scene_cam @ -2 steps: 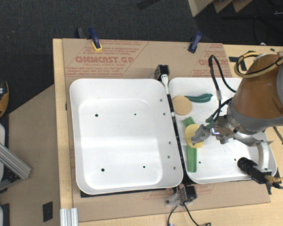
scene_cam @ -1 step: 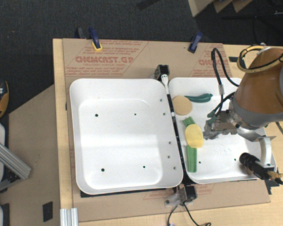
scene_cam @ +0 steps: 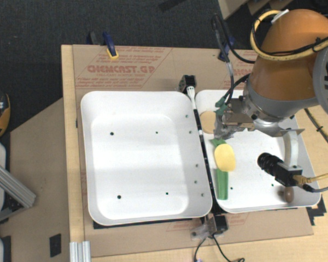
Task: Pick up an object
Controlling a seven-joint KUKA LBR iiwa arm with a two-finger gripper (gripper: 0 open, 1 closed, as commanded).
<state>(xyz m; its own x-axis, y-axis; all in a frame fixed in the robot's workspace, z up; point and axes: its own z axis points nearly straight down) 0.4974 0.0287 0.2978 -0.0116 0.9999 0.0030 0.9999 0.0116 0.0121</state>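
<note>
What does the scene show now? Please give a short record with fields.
gripper: above the right bin, by its wall facing the left bin
yellow rounded object: right bin, just in front of the gripper
green stick: right bin, meeting the yellow rounded object
tan round object: right bin, same wall, behind the gripper
small brown object: right bin, near corner on the view's right

Yellow lump (scene_cam: 225, 157) touching far end of green bar (scene_cam: 222, 185), right bin (scene_cam: 251, 192) left side; tan disc (scene_cam: 207, 122) beyond.
</note>
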